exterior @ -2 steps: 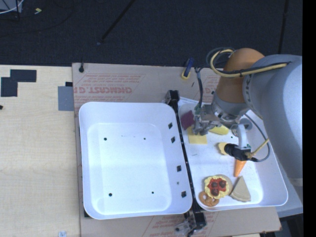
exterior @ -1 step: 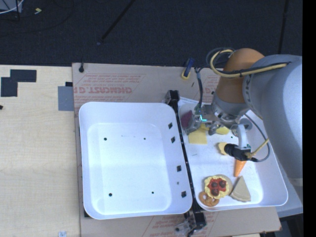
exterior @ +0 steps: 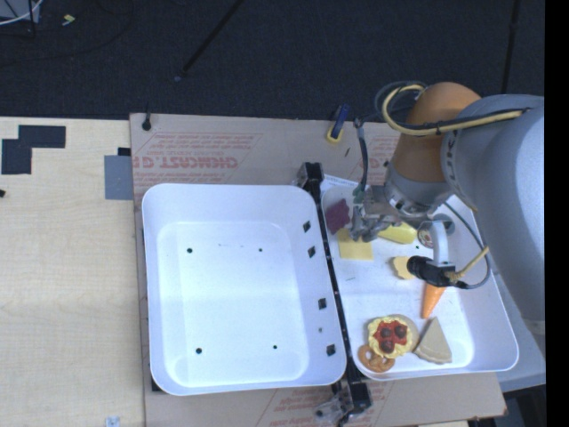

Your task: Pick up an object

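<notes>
1. The gripper point(exterior: 363, 228) hangs low in the far-left corner of the right bin point(exterior: 498, 350), over a pale yellow cheese-like block point(exterior: 356, 250). A dark maroon piece point(exterior: 337, 213) lies just to its left.
2. I cannot tell how the jaws stand; the wrist and cabling crowd that spot, and nothing is plainly pinched.
3. The block looks the likeliest target. To take it well, the fingers should straddle its short sides, come squarely down to the bin floor, then close before any lift.
4. Risk, as I judge it: the block is flat and thin, so the fingers may skate over it or nudge it against the bin's wall.
5. The black divider point(exterior: 322, 265) between the bins runs close on the left, leaving little room to approach from that side.
6. Nearer in the same bin lie a yellow piece point(exterior: 404, 267), an orange carrot point(exterior: 430, 300), a small toy pizza point(exterior: 388, 338) and a tan wedge point(exterior: 435, 343), all apart from the gripper.
7. The left bin point(exterior: 160, 327) sits beside it.
</notes>
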